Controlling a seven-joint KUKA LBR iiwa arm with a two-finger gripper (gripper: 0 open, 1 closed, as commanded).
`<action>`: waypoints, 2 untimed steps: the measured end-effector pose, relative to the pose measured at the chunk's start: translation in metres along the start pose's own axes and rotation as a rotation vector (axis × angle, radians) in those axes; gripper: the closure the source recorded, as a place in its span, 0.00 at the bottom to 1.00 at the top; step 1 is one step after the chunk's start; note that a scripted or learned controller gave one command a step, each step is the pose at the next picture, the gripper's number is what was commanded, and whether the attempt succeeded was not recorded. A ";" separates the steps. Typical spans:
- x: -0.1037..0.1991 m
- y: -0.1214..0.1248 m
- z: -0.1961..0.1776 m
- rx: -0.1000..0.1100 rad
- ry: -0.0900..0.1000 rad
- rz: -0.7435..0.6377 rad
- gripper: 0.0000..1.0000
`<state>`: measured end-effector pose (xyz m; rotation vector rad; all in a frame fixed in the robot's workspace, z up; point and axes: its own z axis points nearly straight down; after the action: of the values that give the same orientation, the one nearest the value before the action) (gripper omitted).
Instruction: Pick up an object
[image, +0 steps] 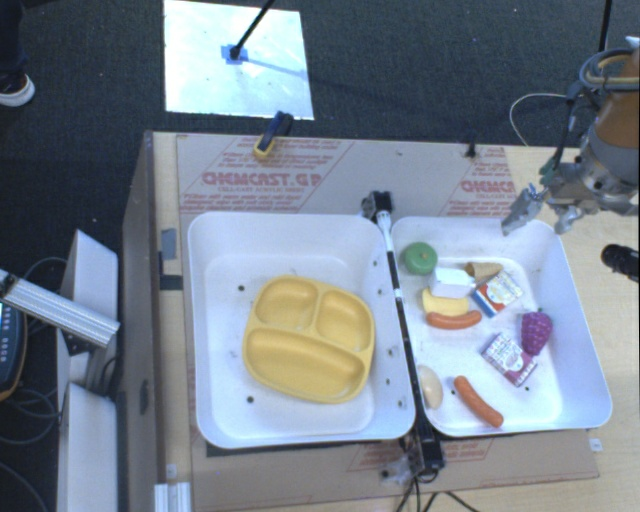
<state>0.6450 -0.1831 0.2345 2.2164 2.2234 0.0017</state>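
We see the hand (545, 212) hanging above the far right corner of the right bin (578, 300), its two fingers spread apart with nothing between them. The things to pick lie below and to its left, crowded in that bin.

We judge the crowding to be the main risk: the green ball (419, 258), the white block (451, 277), the yellow wedge (445, 301) and the upper sausage (453, 320) touch or nearly touch, so a descent there could land a finger on a neighbour and push things aside without closing on any. The purple grapes (536, 331) and the ball are rounded and may squirt out of the fingers. The lower sausage (478, 400) lies near the bin's front wall, which could block a finger.

We count two bins, one yellow tray (310, 340) in the left bin (225, 300), two sausages, two small printed packets (497, 294), one brown piece (484, 269), one pale egg (429, 385).
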 end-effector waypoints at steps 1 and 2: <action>0.067 -0.035 0.092 0.004 0.003 -0.002 0.00; 0.100 -0.055 0.150 0.002 0.001 -0.001 0.00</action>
<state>0.5896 -0.0836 0.0839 2.2176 2.2258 0.0002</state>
